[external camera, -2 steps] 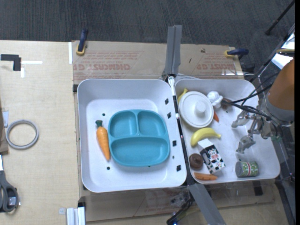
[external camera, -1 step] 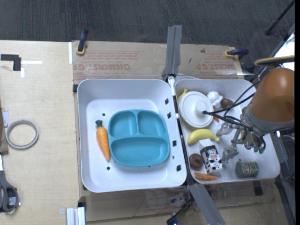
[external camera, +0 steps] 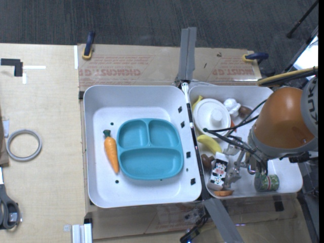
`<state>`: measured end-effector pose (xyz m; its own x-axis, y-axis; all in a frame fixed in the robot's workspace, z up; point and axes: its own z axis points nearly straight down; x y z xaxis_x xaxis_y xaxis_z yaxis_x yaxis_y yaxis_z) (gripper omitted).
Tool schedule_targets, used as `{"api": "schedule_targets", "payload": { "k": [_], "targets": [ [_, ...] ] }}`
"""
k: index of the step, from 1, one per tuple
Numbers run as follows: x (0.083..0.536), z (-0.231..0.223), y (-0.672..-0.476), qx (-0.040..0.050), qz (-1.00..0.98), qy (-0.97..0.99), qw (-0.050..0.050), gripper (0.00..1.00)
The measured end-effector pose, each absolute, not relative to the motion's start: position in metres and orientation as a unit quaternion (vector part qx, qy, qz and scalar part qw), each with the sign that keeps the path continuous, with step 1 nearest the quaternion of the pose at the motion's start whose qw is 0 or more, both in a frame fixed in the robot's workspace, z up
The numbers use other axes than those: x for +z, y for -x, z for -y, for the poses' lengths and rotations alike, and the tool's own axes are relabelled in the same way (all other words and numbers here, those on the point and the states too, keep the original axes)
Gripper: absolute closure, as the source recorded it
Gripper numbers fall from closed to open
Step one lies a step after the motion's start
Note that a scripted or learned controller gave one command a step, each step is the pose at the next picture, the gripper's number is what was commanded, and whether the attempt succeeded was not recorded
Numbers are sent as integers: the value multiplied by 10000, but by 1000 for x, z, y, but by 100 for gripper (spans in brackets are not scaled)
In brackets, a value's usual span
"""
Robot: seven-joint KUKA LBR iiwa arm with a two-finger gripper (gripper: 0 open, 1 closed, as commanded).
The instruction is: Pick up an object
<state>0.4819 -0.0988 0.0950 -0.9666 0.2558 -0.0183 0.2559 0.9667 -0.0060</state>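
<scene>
I'm down low in the right bin (external camera: 291, 186), my jaws (external camera: 232, 175) hanging just over the small patterned box (external camera: 219, 170) by the banana (external camera: 209, 143), though whether they're wide or narrow I cannot tell, so nothing is lifted yet.

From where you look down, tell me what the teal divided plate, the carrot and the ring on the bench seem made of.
Teal divided plate: likely moulded plastic, an even colour with a soft sheen.
Carrot: probably a plastic toy, uniformly orange and smooth.
Ring: grey, perhaps a tape roll; the material is unclear.
</scene>
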Motion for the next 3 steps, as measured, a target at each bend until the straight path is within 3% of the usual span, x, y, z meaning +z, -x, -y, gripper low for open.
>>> {"api": "schedule_targets", "payload": {
  "k": [1, 2, 3],
  "targets": [
    [115, 170, -479, -2, -9905, -1372, 12, 0],
    [91, 117, -478, 4, -9847, -1744, -2, 0],
    [102, 205, -486, -2, -9762, -2167, 10, 0]
  ]
}}
